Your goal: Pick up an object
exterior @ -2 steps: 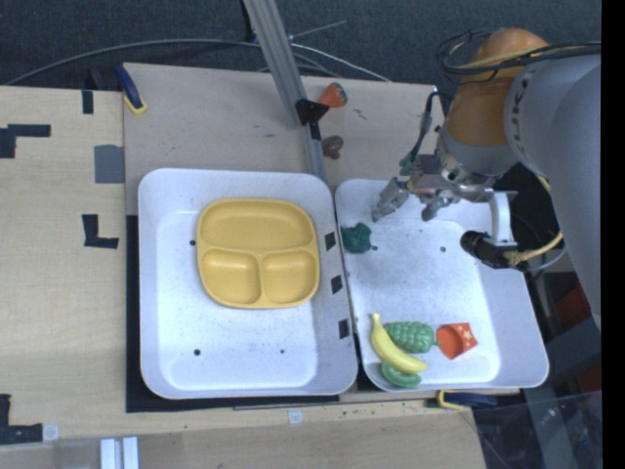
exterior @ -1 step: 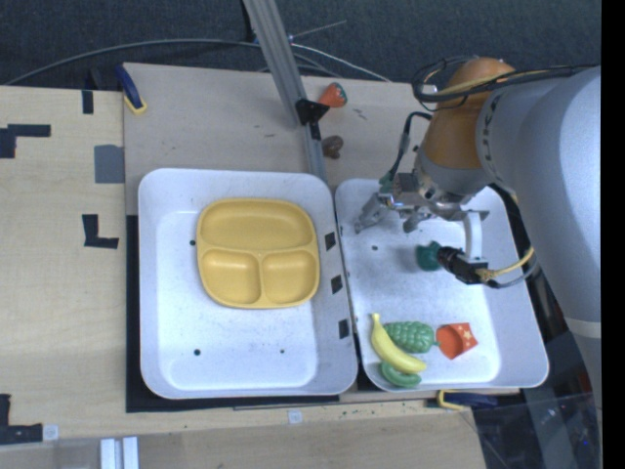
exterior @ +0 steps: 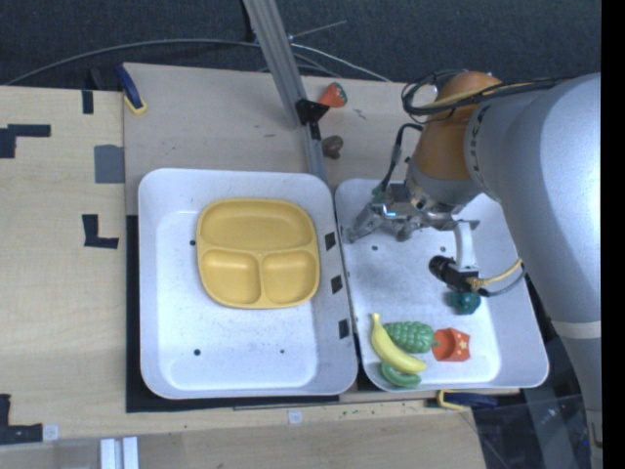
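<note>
A yellow plastic three-compartment plate (exterior: 259, 251) lies in the left white bin (exterior: 166, 291). In the right white bin (exterior: 508, 360), a yellow toy banana (exterior: 393, 346) touches green (exterior: 410, 335) and red (exterior: 451, 344) toys; the gripper (exterior: 383, 215), its state impossible to tell, hangs well apart above.

two white bins (exterior: 156, 262) on bench (exterior: 225, 115)

On the desk (exterior: 225, 115) two bins sit side by side. The left bin (exterior: 156, 291) holds a divided tray (exterior: 259, 252) toward its far edge. In the right bin (exterior: 518, 360), a banana (exterior: 391, 345), a bumpy fruit (exterior: 410, 335) and a small block (exterior: 451, 345) cluster along the near edge, touching.
</note>
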Available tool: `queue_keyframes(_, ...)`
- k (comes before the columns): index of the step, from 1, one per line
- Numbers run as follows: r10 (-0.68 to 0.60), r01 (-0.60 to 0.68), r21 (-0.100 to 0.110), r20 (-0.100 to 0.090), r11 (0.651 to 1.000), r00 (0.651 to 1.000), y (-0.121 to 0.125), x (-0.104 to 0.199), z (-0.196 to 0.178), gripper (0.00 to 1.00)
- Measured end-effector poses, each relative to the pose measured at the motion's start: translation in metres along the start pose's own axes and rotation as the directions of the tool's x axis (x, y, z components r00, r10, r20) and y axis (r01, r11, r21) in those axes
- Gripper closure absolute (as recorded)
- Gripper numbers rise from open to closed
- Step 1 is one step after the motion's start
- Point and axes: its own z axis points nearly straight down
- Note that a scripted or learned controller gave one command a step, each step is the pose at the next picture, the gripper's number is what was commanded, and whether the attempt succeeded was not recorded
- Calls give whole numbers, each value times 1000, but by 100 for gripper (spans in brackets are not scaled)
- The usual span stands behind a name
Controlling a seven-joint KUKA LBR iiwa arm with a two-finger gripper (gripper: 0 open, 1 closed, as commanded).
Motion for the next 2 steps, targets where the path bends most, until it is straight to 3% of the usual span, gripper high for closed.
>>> queue_keyframes(1,-1,1,0,-1,1000,1000,0,1,-11,100)
queue_keyframes(2,1,-1,-6,-1,1000,1000,4,-7,-60,100)
